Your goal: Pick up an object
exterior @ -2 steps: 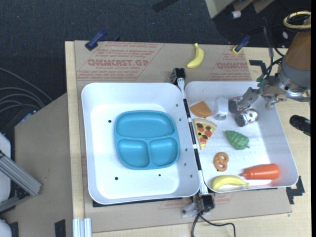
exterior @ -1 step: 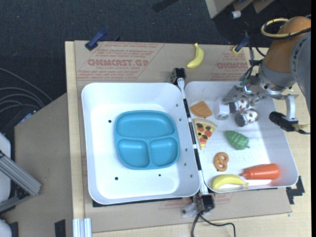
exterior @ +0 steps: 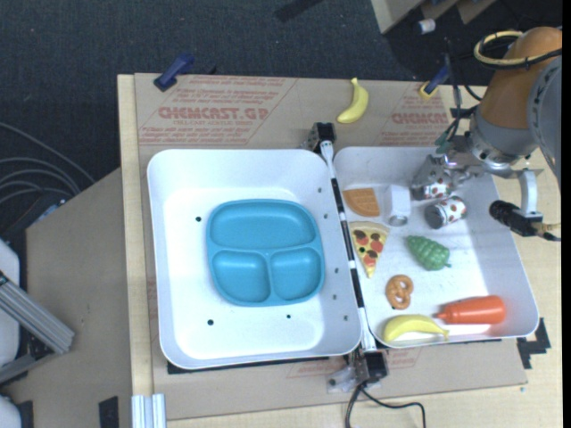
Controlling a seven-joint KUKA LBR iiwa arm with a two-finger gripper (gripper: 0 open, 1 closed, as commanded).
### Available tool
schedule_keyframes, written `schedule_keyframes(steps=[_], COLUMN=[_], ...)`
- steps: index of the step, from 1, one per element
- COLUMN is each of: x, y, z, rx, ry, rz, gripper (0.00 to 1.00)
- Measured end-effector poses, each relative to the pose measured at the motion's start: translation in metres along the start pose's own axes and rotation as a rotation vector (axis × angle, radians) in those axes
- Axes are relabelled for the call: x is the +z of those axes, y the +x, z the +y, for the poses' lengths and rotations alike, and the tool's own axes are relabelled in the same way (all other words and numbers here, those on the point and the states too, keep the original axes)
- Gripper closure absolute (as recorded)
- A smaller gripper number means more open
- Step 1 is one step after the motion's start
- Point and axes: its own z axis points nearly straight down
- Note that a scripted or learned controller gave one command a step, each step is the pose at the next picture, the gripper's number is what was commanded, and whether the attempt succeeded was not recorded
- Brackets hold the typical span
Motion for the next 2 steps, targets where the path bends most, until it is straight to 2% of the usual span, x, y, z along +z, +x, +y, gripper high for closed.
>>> schedule_keyframes(steps=[1, 2], x=[-0.105, -0.130], y=[0.032, 0.109], z=[-0.017, -0.071], rx=[0.001, 0.001], ry=[0.008, 0.012], rz=[0.004, 0.006], gripper=[1.00, 1.00])
